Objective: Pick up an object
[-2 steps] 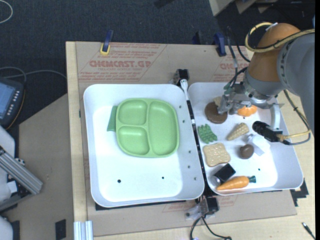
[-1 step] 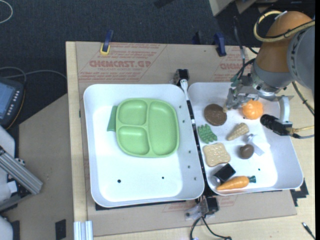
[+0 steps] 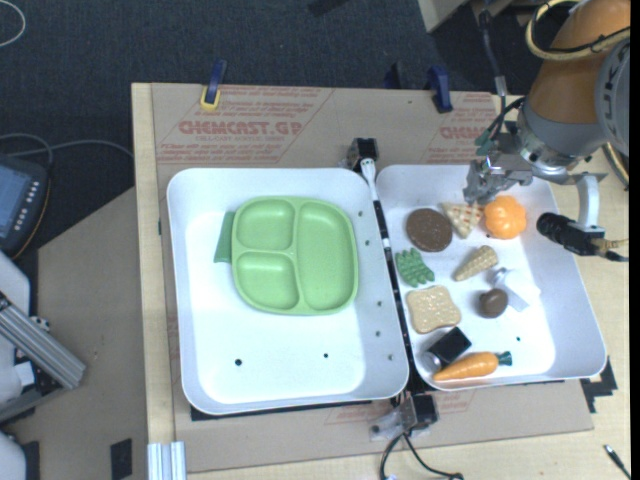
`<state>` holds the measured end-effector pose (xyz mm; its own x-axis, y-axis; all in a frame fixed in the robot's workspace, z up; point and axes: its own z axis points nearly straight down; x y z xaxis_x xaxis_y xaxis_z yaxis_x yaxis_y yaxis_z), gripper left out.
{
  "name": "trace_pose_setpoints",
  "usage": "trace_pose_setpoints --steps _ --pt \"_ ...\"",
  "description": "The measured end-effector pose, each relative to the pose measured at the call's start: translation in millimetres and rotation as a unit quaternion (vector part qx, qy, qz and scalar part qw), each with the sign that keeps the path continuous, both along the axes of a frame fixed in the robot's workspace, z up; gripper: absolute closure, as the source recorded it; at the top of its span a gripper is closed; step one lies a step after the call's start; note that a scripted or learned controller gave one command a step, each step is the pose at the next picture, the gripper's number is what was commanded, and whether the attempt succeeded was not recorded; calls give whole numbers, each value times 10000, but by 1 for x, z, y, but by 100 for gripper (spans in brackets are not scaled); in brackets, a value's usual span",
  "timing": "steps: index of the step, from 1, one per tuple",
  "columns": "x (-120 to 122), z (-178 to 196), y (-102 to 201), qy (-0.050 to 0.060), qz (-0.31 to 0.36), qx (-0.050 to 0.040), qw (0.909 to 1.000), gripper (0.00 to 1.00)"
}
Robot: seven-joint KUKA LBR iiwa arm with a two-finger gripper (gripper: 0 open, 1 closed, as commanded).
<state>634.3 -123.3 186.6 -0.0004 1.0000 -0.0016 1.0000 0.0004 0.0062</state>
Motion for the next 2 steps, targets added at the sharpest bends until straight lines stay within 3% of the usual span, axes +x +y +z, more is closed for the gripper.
trace_pose_setpoints --steps 1,2 --pt "1 42 0 -5 4 0 10000 100" --pt "0 38 59 38 28 19 10000 100"
